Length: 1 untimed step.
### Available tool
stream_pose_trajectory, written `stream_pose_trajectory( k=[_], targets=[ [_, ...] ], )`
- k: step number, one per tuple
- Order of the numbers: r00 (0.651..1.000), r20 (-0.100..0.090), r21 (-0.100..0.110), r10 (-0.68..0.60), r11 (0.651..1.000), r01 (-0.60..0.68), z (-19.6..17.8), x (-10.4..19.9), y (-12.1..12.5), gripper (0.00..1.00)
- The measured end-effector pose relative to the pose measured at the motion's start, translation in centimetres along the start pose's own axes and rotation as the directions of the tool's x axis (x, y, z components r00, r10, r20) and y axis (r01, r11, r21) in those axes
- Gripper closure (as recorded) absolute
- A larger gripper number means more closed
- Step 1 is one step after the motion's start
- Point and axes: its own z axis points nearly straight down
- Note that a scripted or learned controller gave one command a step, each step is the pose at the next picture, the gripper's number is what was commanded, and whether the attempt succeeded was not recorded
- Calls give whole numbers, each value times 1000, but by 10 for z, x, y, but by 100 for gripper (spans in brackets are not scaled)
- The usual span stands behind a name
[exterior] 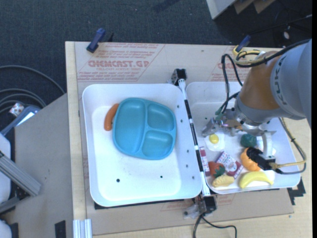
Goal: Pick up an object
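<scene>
My gripper [218, 127] hangs low in the right bin [198, 94], near its left wall. Just below it lies a toy fried egg [214, 141], white with a yellow yolk. Toward the bin's front lie a green toy [248, 140], an orange piece [249, 161], a yellow banana [256, 180], a red strawberry [217, 169], a small printed packet [227, 160] and a pale yellow piece [223, 181]. I see nothing lifted off the bin floor. The grey and orange arm [275, 86] covers the bin's back right part.
The left bin [143, 185] holds a blue divided plate [144, 128] with an orange toy carrot [109, 117] at its left edge. A black clip [179, 75] sits where the bins meet at the back. Cables [229, 68] run along the arm.
</scene>
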Motion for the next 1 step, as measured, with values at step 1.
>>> stream_pose_trajectory(
  k=[1],
  targets=[
    [1000, 0, -3, 1, 1000, -1, -11, 0, 1, 100]
  ],
)
